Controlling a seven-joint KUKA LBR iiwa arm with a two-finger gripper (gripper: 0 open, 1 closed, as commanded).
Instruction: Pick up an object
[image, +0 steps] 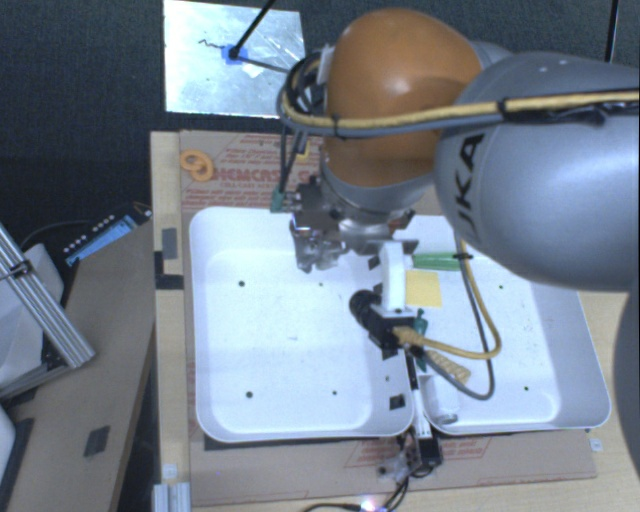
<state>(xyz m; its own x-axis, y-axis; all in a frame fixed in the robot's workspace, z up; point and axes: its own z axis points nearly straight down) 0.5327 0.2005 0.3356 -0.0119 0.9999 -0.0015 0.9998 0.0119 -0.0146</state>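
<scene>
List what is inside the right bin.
In the right bin, a yellow square piece and a green object lie near the divider, partly behind the gripper mount. The arm covers the bin's far part, so anything there is hidden.

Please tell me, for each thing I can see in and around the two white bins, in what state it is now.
Left bin: flat on the bench, its white floor showing.
Right bin: flat beside the left bin, partly hidden by the arm.
Gripper: low over the left bin's far right part; nothing seen in it.
Yellow square: lying flat in the right bin.
Green object: lying in the right bin, beside the yellow square.
</scene>
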